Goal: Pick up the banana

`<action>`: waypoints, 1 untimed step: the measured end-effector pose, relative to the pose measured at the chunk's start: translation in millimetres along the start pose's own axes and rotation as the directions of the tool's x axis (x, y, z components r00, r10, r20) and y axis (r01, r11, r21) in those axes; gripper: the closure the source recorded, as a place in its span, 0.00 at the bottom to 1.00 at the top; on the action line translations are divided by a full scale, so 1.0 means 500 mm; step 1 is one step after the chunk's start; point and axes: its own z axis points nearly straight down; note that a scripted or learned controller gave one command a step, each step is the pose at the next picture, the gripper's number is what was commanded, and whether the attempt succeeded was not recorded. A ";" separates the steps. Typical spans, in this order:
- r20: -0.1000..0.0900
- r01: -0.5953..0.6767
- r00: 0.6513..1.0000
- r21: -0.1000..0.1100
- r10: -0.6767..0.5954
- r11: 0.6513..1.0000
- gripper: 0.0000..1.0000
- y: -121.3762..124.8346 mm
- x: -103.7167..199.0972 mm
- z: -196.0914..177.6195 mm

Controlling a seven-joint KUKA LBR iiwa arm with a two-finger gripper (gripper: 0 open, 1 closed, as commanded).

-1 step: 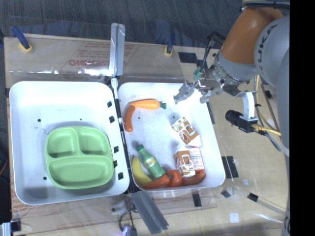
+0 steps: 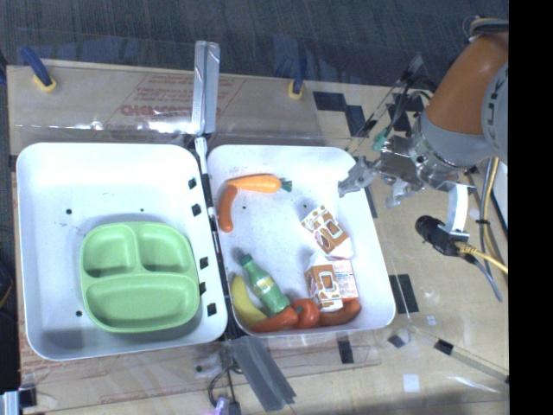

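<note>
The yellow banana (image 2: 241, 302) lies in the front left corner of the right bin (image 2: 285, 158). A green bottle (image 2: 264, 287) lies partly over it, and a red sausage (image 2: 289, 318) rests against its lower end. My gripper (image 2: 373, 188) hangs over the right bin's far right rim, well away from the banana. Its fingers (image 2: 352, 182) stand apart with nothing between them, so it is open.
An orange carrot (image 2: 255, 182) and an orange-brown sausage (image 2: 226, 207) lie at the back of the right bin. Two small cartons (image 2: 327, 230) (image 2: 333, 285) sit on its right side. The left bin (image 2: 52, 167) holds a green divided plate (image 2: 138, 276).
</note>
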 end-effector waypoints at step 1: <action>0.001 0.204 0.979 -0.013 -0.204 0.979 0.00 -0.131 0.007 0.332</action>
